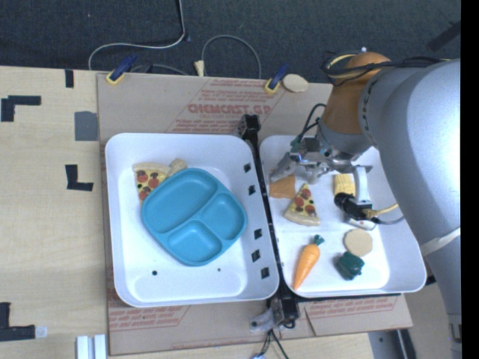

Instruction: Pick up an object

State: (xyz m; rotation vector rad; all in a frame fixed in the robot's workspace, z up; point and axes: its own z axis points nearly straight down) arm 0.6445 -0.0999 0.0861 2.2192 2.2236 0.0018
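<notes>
I'm counting two white bins [120,200] and one blue tray [193,215]. I'm seeing two pizza slices [302,206], one carrot [305,263], one corn cob [343,182].

A blue divided plate [194,215] overlaps a pizza slice [150,177] in the left bin [120,223].

The claw [303,167] hangs low in the right bin [400,264], just above a pizza slice [303,208].

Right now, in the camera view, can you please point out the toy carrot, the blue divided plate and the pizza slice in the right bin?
toy carrot [306,262]: camera view, middle of its orange body.
blue divided plate [194,215]: camera view, central ridge between compartments.
pizza slice [302,208]: camera view, topped face.
</notes>
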